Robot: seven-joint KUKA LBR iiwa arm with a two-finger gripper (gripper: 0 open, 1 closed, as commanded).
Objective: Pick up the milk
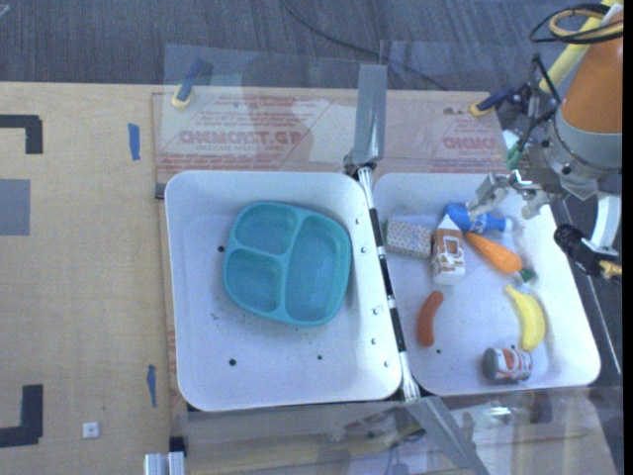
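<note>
The milk is a small white carton with an orange-brown print, lying in the middle of the right bin. My gripper hangs over the bin's far right part, up and to the right of the carton and apart from it. Its fingers are spread open with nothing between them. A blue bottle and an orange carrot lie between the gripper and the carton, and the carrot is close against the carton's right side.
The right bin also holds a grey speckled block, a red sausage, a yellow banana and a tipped can. A teal divided plate lies in the left bin.
</note>
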